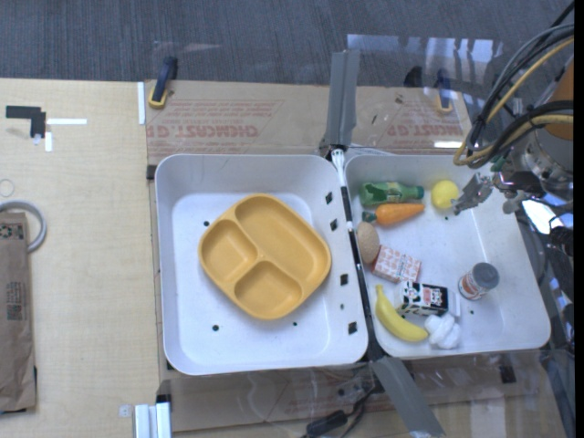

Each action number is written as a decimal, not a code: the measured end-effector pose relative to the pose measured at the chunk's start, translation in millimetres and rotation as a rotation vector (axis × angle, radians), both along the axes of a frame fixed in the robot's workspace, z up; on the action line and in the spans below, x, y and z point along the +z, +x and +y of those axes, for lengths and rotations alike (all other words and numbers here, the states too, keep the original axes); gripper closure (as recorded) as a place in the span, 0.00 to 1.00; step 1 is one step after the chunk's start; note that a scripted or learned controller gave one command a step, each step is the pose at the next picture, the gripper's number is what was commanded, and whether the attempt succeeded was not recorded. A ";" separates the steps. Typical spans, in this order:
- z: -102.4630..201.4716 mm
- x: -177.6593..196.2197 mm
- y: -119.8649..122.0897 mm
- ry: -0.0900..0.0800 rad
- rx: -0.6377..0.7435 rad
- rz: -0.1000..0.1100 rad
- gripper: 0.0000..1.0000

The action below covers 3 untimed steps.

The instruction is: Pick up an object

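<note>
Item: small round yellow lemon-like fruit point(443, 193), right white bin point(511, 336), upper edge, touching nothing I can make out. Pincer point(467, 199) hangs just beside it; how far open, I cannot tell. Risk, as I judge it: the round fruit rolls off towards the orange plastic carrot point(399, 213).

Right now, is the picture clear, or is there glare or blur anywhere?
Camera view: even, soft light, with the yellow tray and banana sharp; glare streaks the clear panel behind the right bin; the gripper looks slightly blurred.
</note>
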<state>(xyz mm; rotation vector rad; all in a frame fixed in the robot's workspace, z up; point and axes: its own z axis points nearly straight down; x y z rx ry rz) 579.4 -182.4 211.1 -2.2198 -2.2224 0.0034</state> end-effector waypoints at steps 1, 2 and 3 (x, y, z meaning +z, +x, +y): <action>29.3 -117.2 74.2 -0.002 -0.002 -0.003 0.00; 29.3 -107.7 74.7 -0.005 0.002 -0.003 1.00; 121.2 8.0 35.4 0.000 0.066 -0.001 1.00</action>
